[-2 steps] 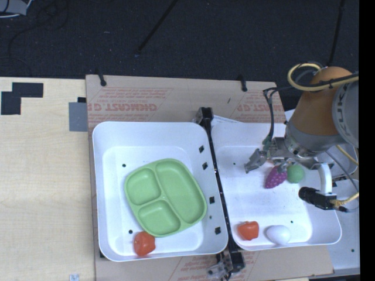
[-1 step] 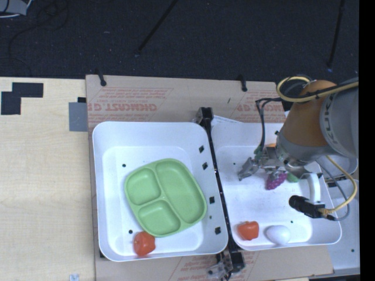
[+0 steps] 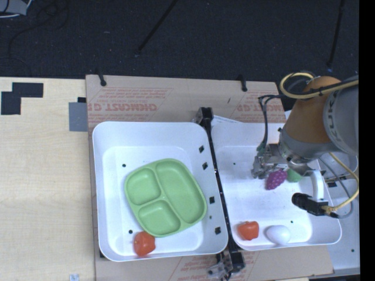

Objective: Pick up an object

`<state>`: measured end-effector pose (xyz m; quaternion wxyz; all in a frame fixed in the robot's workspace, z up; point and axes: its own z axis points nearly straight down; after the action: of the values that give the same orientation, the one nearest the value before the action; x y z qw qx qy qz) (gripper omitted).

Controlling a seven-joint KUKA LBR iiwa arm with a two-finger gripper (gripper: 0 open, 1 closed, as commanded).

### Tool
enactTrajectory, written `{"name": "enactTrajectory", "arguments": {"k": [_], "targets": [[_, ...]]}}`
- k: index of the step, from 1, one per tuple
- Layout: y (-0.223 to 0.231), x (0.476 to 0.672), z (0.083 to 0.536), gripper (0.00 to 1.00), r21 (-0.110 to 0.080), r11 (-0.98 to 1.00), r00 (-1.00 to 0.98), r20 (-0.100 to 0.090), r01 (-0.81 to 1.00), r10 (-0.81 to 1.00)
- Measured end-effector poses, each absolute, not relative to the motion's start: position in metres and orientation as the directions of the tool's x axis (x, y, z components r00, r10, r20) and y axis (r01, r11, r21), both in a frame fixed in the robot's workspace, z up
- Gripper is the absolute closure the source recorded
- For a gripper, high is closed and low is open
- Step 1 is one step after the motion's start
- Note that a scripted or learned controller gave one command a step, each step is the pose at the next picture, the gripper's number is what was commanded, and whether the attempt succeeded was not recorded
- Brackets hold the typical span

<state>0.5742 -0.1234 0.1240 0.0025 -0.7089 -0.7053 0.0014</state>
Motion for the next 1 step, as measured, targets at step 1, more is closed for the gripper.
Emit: {"name": "enactTrajectory", "arguments": {"k": [1], "targets": [[-0.1239,0.5777,0.1867,1.00,0.002,0.001,-0.001,0.000,1.000,1.000]]}}
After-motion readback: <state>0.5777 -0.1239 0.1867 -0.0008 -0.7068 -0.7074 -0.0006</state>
